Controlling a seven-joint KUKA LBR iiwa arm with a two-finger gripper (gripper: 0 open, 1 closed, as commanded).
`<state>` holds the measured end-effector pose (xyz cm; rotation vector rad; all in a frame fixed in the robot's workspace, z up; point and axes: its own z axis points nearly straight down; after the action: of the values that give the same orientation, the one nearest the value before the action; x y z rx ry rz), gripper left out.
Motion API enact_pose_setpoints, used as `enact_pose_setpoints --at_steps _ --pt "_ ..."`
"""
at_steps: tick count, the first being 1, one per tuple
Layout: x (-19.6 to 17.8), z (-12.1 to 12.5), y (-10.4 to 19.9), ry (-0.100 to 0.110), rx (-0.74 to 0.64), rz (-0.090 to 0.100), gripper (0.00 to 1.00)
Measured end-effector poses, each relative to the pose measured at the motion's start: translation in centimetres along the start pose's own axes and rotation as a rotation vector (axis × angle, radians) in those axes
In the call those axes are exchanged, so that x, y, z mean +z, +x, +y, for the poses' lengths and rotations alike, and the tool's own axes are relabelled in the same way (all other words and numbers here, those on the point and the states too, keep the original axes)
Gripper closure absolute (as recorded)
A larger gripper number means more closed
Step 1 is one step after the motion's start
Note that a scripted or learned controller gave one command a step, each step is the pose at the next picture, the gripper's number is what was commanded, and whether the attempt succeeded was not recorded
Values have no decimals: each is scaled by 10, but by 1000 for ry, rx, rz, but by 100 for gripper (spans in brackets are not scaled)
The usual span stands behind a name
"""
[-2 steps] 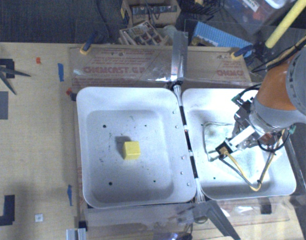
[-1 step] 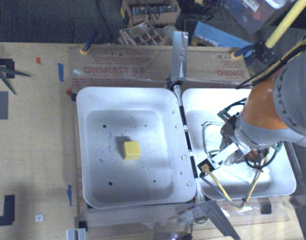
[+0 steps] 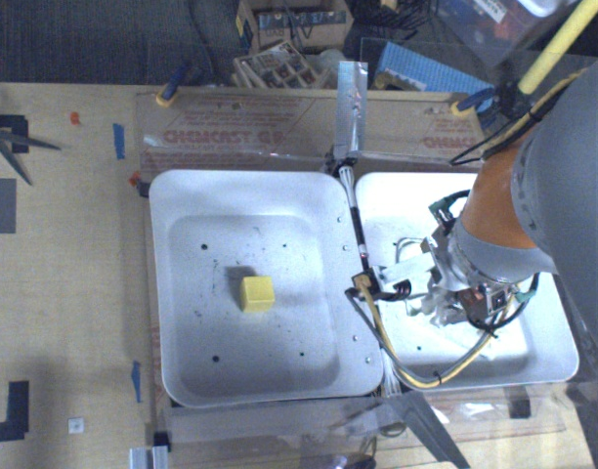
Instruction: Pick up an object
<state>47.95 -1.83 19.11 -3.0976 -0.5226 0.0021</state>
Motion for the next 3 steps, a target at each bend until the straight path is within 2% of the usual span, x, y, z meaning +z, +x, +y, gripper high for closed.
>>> enact_pose_setpoints --at_steps 1,2,3 --pt "-3 -70 24 0 130 0 100" --pt "86 -107 53 3 110 -3 100" --pt "80 -134 46 1 138 -2 100"
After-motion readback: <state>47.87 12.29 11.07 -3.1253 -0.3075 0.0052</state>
